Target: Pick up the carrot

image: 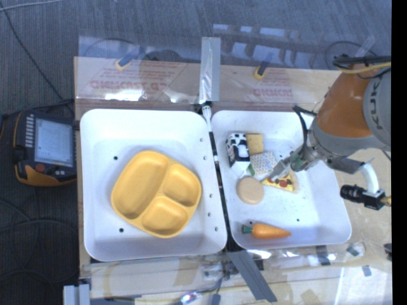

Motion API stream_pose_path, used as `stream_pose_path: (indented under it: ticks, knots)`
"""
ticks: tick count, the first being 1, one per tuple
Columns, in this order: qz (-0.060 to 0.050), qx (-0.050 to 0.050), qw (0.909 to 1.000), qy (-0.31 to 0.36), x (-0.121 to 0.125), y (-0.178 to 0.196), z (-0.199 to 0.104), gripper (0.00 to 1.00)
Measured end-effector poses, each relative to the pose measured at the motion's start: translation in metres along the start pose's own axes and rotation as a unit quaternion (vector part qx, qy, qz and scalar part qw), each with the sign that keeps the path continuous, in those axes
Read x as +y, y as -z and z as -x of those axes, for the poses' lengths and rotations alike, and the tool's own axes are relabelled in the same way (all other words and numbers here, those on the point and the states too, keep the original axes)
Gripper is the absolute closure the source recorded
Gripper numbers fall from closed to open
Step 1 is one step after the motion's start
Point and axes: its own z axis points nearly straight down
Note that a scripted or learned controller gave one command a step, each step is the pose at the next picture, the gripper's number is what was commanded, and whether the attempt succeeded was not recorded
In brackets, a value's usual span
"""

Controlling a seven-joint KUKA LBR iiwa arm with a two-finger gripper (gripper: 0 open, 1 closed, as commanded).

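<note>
Two white bins sit side by side. The left bin (89, 189) holds a yellow tray (157, 192) with three compartments, lying near the bin's middle, turned at an angle.

The right bin (331, 227) holds the food items. The carrot (269, 231) lies flat at about 6 o'clock in this bin, near the front wall, orange body pointing toward 3 o'clock, green top toward 9 o'clock. It lies apart from everything else and nothing touches it.

Up at 10 to 11 o'clock in the bin there is a cluster: a black-and-white carton (238, 148), a tan cracker (255, 143) just beside it at its 3 o'clock, a pale dotted piece (262, 163) below that, a round tan bun (250, 190) at 6 o'clock of the cluster, and a pizza slice (282, 183) at the bun's 2 o'clock.

The arm (346, 116) comes in from 3 o'clock, its orange band over the bin's right rim. The gripper (282, 168) is low over the cluster, its tip between the dotted piece and the pizza slice, well apart from the carrot, which is off at its 6 o'clock. Can't tell how far open it is, or whether it has hold of anything.

A pendant (43, 148) with a screen lies on the floor at 9 o'clock of the left bin.
</note>
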Motion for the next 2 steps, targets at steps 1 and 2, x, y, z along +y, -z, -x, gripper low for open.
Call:
stream_pose_path:
  ticks: [1,2]
  knots:
    - [-0.001,-0.001,0.9977,0.068,-0.045,0.087,-0.063,1.0]
    - [0.0,-0.003,0.9999,-0.014,-0.03,0.15,-0.091,1.0]
